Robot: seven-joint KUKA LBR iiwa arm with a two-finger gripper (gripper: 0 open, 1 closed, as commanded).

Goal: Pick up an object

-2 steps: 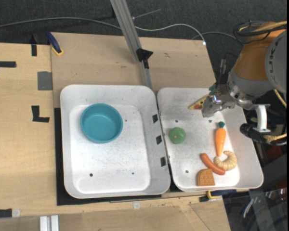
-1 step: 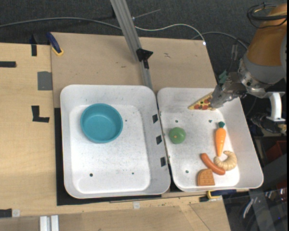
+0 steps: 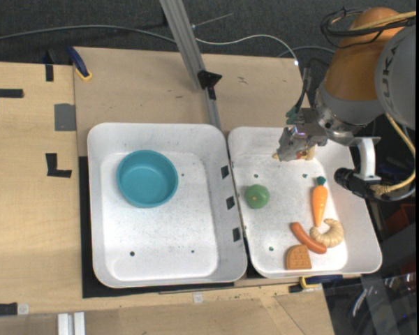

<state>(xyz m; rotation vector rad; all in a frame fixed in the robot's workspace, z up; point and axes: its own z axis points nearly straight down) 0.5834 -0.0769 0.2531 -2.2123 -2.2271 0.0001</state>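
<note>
In the right bin (image 3: 265,253) lie a green round fruit (image 3: 257,196), an orange carrot (image 3: 320,202), a red sausage (image 3: 308,237), a tan croissant-like piece (image 3: 329,234) and an orange cracker-like piece (image 3: 299,257). My gripper (image 3: 294,147) hangs over the far part of the right bin, up and to the right of the green fruit. It is apart from all the objects, and I see nothing between its fingers.
The left bin (image 3: 195,187) holds a blue bowl (image 3: 147,178). A grey metal pole (image 3: 188,44) slants across the bench behind the bins. Cables run along the back, and black clips sit on the ridge between the bins.
</note>
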